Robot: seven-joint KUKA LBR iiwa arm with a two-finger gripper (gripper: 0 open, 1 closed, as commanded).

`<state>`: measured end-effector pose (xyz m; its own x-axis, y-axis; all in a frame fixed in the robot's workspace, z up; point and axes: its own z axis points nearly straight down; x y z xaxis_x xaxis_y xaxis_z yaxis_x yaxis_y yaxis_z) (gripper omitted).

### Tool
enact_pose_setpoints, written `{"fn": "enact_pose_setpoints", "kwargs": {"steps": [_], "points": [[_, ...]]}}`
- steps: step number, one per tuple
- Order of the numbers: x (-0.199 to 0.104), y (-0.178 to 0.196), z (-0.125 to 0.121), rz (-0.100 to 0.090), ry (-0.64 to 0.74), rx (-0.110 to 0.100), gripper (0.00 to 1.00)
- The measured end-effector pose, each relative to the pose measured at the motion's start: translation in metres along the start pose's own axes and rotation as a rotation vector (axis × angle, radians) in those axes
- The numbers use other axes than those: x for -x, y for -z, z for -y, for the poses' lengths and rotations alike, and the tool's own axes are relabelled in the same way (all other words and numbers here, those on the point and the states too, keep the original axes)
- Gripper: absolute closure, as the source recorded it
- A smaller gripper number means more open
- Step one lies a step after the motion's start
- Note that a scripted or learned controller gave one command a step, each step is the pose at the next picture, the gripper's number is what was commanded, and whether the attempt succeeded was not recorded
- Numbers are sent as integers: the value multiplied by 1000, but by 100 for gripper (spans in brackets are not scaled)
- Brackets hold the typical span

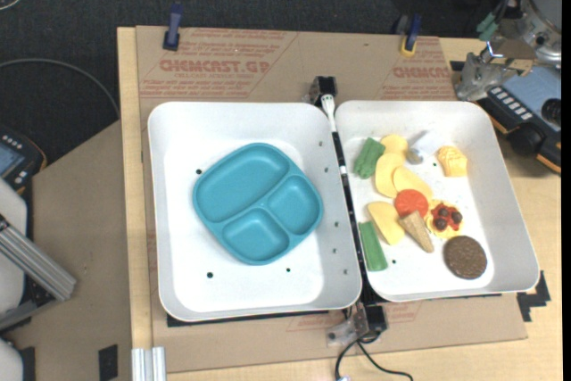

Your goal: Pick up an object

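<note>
Camera view, left bin (pixel 169 219): we log one blue divided plate (pixel 257 202), lying flat near its middle.
Right bin (pixel 500 192): we count toy foods clustered centre-left: green pieces (pixel 368 156), yellow pieces (pixel 390 176), an orange-topped cone (pixel 414 214), a brown disc (pixel 466 256) nearest us, a yellow block (pixel 452 161) farther right.
Hand (pixel 477 76): far right, above the desk (pixel 268 58) beyond the right bin; we cannot tell its opening or any hold.
</note>
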<state>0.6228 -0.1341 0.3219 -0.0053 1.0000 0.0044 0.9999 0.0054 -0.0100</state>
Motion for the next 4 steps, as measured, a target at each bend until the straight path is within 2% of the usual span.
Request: {"fn": "enact_pose_setpoints", "kwargs": {"steps": [1, 2, 3, 4], "points": [[-36, 173, 27, 7, 0, 33, 100], [-1, 124, 90, 4, -11, 6, 100], [22, 46, 137, 3, -11, 0, 100], [-49, -73, 88, 0, 2, -1, 100]]}}
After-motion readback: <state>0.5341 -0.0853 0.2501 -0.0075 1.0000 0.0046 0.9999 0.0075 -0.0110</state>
